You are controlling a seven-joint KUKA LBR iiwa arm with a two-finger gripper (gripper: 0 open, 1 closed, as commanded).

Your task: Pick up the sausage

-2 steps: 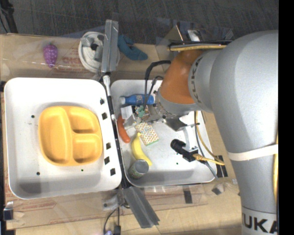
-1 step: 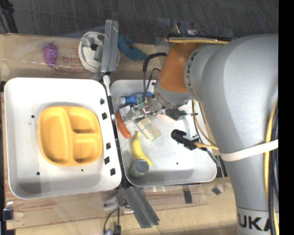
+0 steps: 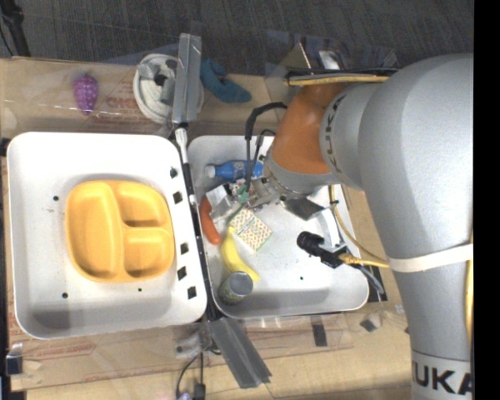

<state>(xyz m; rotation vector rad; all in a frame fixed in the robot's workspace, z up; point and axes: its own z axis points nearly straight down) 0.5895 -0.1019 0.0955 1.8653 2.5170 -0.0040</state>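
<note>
Farthest left, on the bare bench beyond the bins, lies a small purple knobbly bunch like plastic grapes (image 3: 85, 92). Next comes the left shallow white bin (image 3: 17, 223), holding a yellow plastic tray with three compartments (image 3: 92, 223) near its middle, with white floor showing all round it. Across the divide, the right shallow white bin (image 3: 292, 294) is the crowded one. The slim orange-red sausage (image 3: 208, 223) lies flat just inside this bin's left wall, its long axis running far-to-near almost parallel with that wall, the far end nearer the wall and the near end angled a little towards the bin's middle. That leaves only a thin strip on its wall side. Its near end comes close to a yellow curved banana (image 3: 235, 257); I cannot tell if they touch. A grey metal can (image 3: 237, 286) sits at the banana's near end. Just beside the sausage's right is a tan checked square packet (image 3: 252, 230), and a blue bottle-like thing (image 3: 229, 171) lies towards the far wall. The gripper (image 3: 240, 194) hangs low between that bottle and the packet, just right of the sausage's far end; I cannot tell how wide it stands or whether it has anything. The grey arm (image 3: 400, 157) covers the bin's right side, and bare floor shows near the front right corner.
</note>
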